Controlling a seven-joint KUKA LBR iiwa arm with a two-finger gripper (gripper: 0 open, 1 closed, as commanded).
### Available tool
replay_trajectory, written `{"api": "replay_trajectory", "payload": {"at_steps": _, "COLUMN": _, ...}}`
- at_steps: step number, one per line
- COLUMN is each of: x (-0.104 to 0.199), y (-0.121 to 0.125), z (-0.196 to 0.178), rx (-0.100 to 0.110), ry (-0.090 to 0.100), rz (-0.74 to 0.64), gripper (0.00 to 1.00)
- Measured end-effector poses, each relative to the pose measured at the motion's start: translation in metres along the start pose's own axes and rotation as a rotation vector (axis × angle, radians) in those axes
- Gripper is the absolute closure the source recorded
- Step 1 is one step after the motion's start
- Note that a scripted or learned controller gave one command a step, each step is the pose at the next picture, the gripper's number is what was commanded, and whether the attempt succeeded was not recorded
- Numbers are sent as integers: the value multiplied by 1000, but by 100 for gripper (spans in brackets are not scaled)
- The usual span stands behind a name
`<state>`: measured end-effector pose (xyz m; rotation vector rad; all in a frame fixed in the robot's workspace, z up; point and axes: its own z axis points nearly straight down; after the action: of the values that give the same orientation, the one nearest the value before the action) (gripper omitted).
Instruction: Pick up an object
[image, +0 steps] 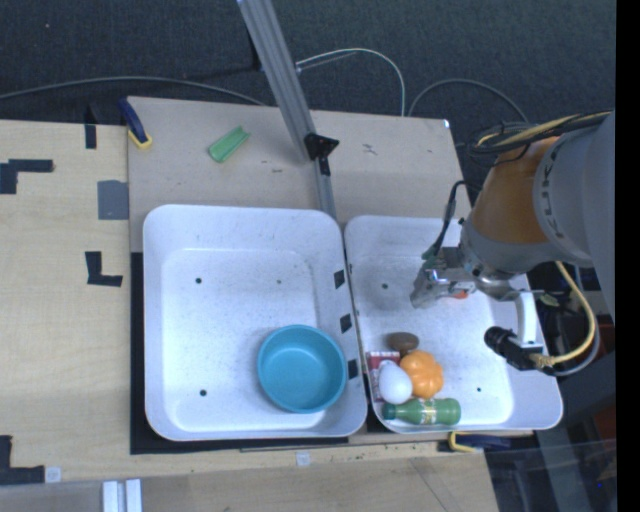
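My gripper (432, 290) hangs above the right bin (500, 400), carrying nothing I can see; whether it is spread or closed I cannot tell. I judge this the approach: next I must descend toward the near-corner cluster, where a smooth orange ball (424, 373), white egg (395, 384), green bottle (424, 411) and brown pebble (403, 342) crowd together.

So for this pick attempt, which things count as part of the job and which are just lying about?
Job:
- pincer, above the right bin
- orange ball
- white egg-shaped item
- green bottle
- small brown item
- blue bowl in the left bin

Lying about:
- green block on the bench
- blue-and-yellow clamp
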<state>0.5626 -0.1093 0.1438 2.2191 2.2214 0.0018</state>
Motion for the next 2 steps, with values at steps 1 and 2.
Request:
{"api": "replay_trajectory", "payload": {"at_steps": 1, "x": 1, "y": 6, "z": -43, "rx": -1, "ry": 0, "rz": 0, "gripper": 100}}
{"api": "replay_trajectory", "payload": {"at_steps": 2, "x": 1, "y": 6, "z": -69, "rx": 0, "ry": 0, "rz": 0, "gripper": 100}}
